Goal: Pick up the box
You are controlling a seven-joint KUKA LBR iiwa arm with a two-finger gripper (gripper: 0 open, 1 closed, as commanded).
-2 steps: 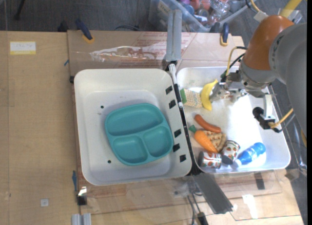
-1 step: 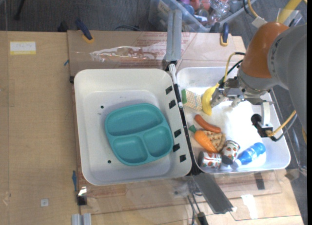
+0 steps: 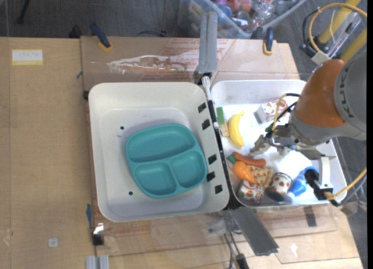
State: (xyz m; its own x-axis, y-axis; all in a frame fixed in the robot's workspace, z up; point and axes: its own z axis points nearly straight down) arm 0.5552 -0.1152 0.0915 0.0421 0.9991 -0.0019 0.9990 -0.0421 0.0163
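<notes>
Over the right bin (image 3: 233, 90), toward the bench's right edge, the arm hangs with its tool (image 3: 271, 141) low among the clutter; whether it is apart or together cannot be told. Just beyond it, toward the bin's far wall, lies the small box (image 3: 267, 110), white with red print, touching nothing of the tool. Near it sit a banana (image 3: 235, 128) and a carrot (image 3: 249, 160). At the bench's middle, the left bin (image 3: 105, 105) bears a teal divided plate (image 3: 166, 160).
</notes>
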